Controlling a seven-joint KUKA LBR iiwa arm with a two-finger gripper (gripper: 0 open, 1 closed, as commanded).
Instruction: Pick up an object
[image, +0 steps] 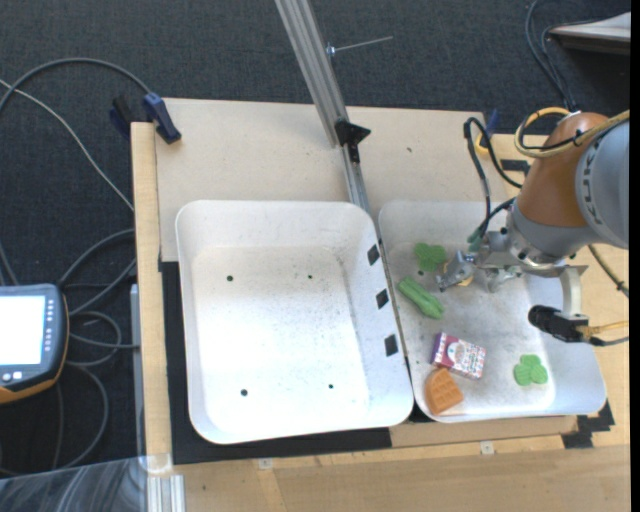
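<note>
Dark carpet with loose cables surrounds a pale wooden table (250, 150) bearing two white bins. Right bin (500, 400): green elongated piece (421, 297) beside the end effector (455, 277); green rounded piece (431, 256) just above; pink-and-white packet (458, 355); orange piece (444, 391); green clover shape (531, 371). Elongated piece, the likeliest target: judged light, stiff plastic, somewhat slippery; best taken across its narrow middle. End effector low over the bin floor, nothing seen held; finger spread cannot be told.
</note>
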